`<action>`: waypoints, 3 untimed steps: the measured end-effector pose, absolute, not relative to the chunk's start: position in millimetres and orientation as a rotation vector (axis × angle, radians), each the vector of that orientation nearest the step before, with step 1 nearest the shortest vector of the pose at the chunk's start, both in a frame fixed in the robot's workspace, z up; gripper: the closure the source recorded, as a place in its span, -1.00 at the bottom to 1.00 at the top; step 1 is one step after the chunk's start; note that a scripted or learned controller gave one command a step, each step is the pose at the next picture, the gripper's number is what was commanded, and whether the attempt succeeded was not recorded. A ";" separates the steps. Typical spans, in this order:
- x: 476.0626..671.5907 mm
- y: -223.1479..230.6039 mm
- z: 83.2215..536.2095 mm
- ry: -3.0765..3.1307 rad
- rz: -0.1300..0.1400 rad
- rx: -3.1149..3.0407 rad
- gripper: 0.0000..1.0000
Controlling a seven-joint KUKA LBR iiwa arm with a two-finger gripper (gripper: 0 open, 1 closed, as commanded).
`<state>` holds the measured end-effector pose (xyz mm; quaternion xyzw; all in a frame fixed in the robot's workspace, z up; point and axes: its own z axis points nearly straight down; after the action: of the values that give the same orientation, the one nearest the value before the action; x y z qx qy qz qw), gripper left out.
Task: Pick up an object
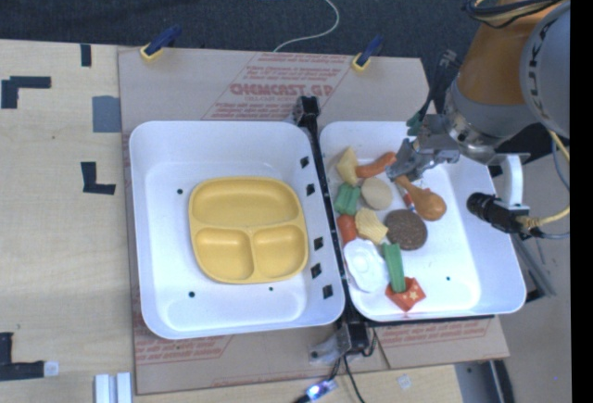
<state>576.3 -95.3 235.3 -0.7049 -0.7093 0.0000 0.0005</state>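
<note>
Heaped along the left side of the right bin [482, 285]: toy food, with a drumstick [424, 199] lying just below the hand [408, 166], long axis slanting down-right. Hand low over the pile's upper end, grip state unclear, perhaps empty. Fingertips lost against the clutter.

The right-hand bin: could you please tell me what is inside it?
The right-hand bin holds a pile of toy food: a drumstick, a brown patty, a fried egg and more. The hand hangs above, hiding what lies beneath it.
</note>
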 end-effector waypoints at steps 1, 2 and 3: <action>626.7 -63.7 234.3 -2.227 0.000 -2.214 1.00; 662.3 -48.5 220.9 -2.224 0.004 -2.217 1.00; 655.5 -47.6 213.6 -2.220 0.007 -2.219 1.00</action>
<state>655.5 -47.6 213.6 -0.7068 -0.7074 0.0022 0.0014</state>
